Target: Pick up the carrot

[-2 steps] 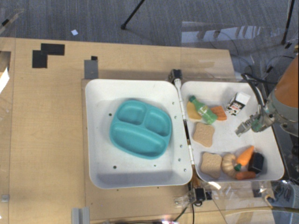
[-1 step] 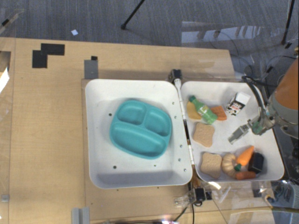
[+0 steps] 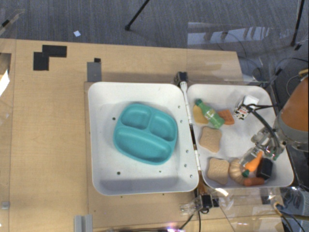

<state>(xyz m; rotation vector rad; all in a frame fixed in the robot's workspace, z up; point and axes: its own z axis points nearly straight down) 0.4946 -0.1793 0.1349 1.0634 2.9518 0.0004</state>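
— Where's the carrot (image 3: 253,164)?

— I see it in the right bin (image 3: 277,129), near the front right corner, beside a round tan piece (image 3: 235,170).

— And my claw (image 3: 259,159)?

— Low over that corner, right at the carrot. I can't tell whether it's apart or clamped.

— The left bin (image 3: 99,129)?

— I see a teal divided plate (image 3: 146,133) there.

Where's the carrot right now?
The carrot is in the right bin, near its lower right corner, right at the gripper, beside a round tan item.
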